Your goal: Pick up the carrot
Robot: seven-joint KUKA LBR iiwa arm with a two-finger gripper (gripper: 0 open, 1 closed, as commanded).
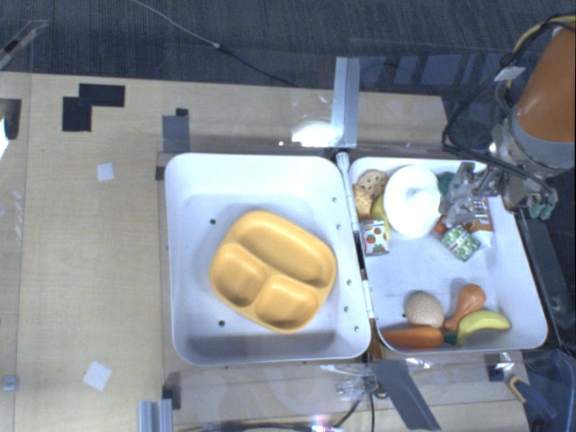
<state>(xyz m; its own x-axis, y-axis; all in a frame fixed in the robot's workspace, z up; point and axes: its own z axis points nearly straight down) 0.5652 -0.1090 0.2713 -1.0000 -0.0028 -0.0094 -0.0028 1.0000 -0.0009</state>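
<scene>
The carrot (412, 337), a long orange-red piece, lies along the front wall of the right bin (531, 277), just below a round beige bun (424, 309). My gripper (470, 196) hangs over the back of that bin, beside a white bowl (411, 200) and above a small green carton (462, 242). It is well apart from the carrot, and nothing shows between its jaws.
An orange club-shaped toy (465, 301) and a banana (483, 323) lie right of the carrot. A cookie (368, 187) and a small printed carton (375, 237) sit by the left wall. The left bin (180, 241) holds a yellow divided plate (273, 268).
</scene>
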